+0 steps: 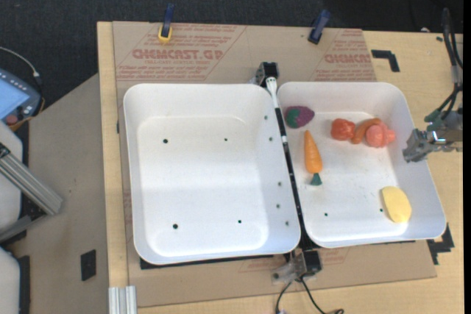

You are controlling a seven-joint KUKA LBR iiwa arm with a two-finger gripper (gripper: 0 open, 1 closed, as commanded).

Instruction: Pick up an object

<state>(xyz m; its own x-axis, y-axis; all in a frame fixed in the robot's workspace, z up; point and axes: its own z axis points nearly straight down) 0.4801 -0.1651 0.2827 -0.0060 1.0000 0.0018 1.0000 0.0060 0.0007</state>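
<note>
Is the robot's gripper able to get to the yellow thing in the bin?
Probably yes. The gripper hangs at the right bin's right rim, and the yellow thing lies just below it in the view, near that same rim, with bare bin floor around it and nothing lying between.

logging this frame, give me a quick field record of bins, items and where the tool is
left bin: bare white floor in view
right bin: holds all four items
purple item: upper left corner, near the divider
carrot: below the purple item, green tip toward the near side
red-orange cluster: upper middle
yellow item: lower right corner
tool: at the right bin's right rim, nothing seen in it
</note>
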